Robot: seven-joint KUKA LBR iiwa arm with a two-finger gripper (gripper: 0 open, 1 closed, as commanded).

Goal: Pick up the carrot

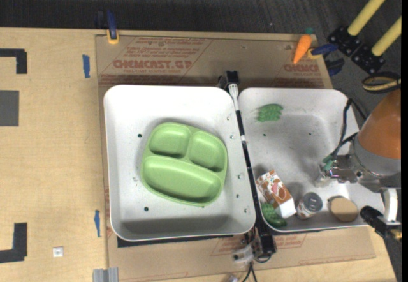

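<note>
Carrot [303, 48] is outside both bins, on the tabletop [51, 147] just past the top edge of the right bin [299, 99], upper right of frame. Its long axis runs near-vertical in frame with a slight tilt, green top toward the upper end, orange tip pointing down-left.

Arm [382, 137] sits at the right edge, over the lower right of the right bin. End effector [336, 169] is low near the bin's right wall; can't tell whether it's spread or pressed together, and nothing is visibly pinched in it.

Key relation: the carrot lies up-frame and slightly left of the end effector, well apart, across the bin rim. The next move likely needs a lift clear of the rim, then travel toward the upper frame.
</note>
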